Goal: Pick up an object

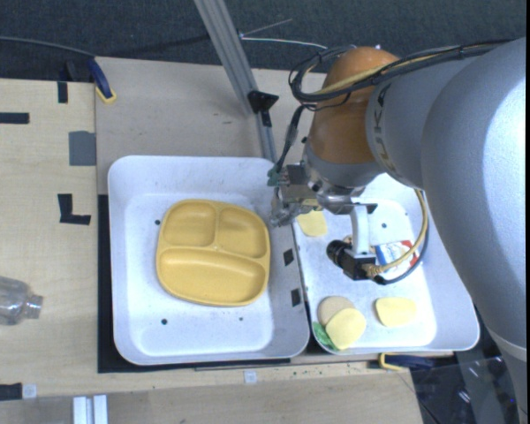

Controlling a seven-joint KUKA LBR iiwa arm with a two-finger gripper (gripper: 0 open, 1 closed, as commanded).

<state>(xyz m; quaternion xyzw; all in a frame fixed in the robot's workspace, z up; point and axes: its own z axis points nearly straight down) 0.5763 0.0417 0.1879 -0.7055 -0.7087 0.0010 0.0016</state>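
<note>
My gripper (285, 203) hangs low over the ridge between the two white bins, at the upper left corner of the right bin (450, 325). A small pale yellow piece (314, 225) lies just right of it, partly under the wrist. At the front of the right bin lie a beige round piece (333, 306), a yellow-green piece (347, 327) and a yellow piece (395, 311). A small red, white and blue item (394, 253) lies mid-bin, partly hidden by the arm. A yellow divided plate (214, 251) lies in the left bin (132, 193).
The big grey arm with its orange band (353, 104) covers the right bin's back and right side. A slanted metal pole (230, 51) rises behind the bins. A clear plastic bottle (7, 297) lies on the bench at far left.
</note>
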